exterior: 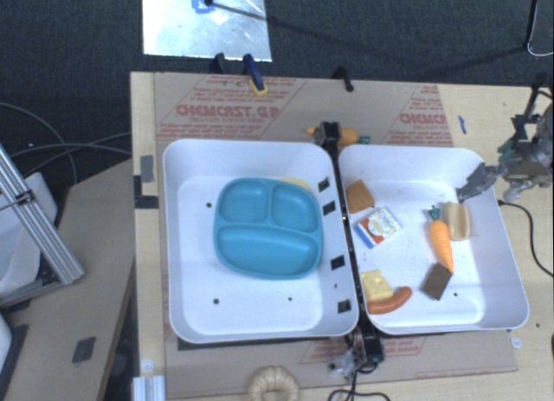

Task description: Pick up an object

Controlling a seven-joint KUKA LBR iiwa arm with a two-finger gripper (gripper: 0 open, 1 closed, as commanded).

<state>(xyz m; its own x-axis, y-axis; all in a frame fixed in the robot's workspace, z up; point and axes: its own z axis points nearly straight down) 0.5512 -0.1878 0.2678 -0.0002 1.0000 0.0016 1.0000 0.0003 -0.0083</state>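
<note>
The right bin (511, 300) holds several toy foods: a brown bread piece (359, 196), a red, white and blue packet (378, 226), an orange carrot (441, 244), a tan bun (456, 220), a dark brown block (437, 281), a yellow cheese wedge (376, 285) and a red sausage (389, 301). My gripper (477, 184) hangs over the bin's upper right corner, just up and right of the bun and carrot. Nothing shows in its grasp.
The left bin (186, 304) holds a blue divided plate (267, 226) with a yellow item (297, 184) peeking from behind it. An orange item (347, 137) lies past the bins' far edge. A beige ring (277, 384) sits on the board's front edge.
</note>
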